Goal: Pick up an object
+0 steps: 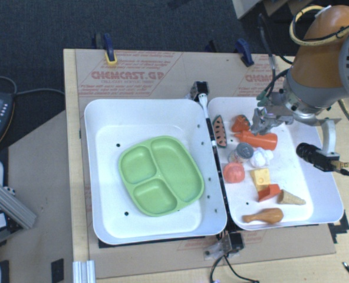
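Camera view, places given from the carrot:
Carrot [260, 139]: orange, lying flat in the upper part of the right bin [319, 184].
Gripper [263, 122]: low over the bin, just above the carrot's middle, on the arm [322, 58] reaching in from the right.
Grip: cannot tell how far open; nothing seen held.
Red-orange lump [240, 123]: just up-left, touching or nearly so.
Grey disc [244, 151]: just below the left end.
White ball [261, 157]: just below, beside the disc.
Pink round piece [234, 173]: below-left, near.
Yellow block [260, 177]: below, past the ball.
Red block [269, 191]: further below, against the yellow one.
Cone [292, 198]: lower right, near the red block.
Drumstick [263, 217]: far below, by the front wall.
Dark slice [220, 131]: left, along the bin's left wall.
Green tray [160, 174]: well left, three compartments, in the left bin [104, 122].
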